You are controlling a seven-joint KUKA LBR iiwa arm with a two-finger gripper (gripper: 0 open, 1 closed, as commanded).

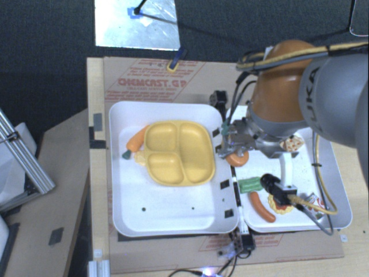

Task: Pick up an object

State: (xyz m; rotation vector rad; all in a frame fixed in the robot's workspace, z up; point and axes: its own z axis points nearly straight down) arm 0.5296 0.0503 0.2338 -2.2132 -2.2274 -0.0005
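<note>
Nearest the lens, at the front of the right bin [340, 212]: a toy sausage [260, 206], and just beside it a flat yellow-orange piece [281, 205] half under black hardware. A small green block [249, 184] sits just behind the sausage. All look like light, stiff plastic play food, smooth and probably slippery; the sausage is best taken across its narrow middle, since a grip at the rounded ends would likely squirt it out.

Further back, an orange disc [237, 158] lies against the bin's left wall, directly beneath the gripper [229, 143]. The wrist hides the fingers, so whether they are apart, together or clamped on anything cannot be told. A speckled cookie-like piece [293, 143] peeks out by the arm [323, 91], though it may be something else.

Left bin [124, 212]: a yellow divided plate [176, 153], wide and shallow, awkward for a two-finger pinch except at its rim. A toy carrot [135, 139] lies touching the plate's left edge; it is slim and graspable mid-body.

The bins sit on a printed cardboard sheet [153, 79]. Beyond that, a shiny metal plate [136, 15] on dark carpet.
</note>
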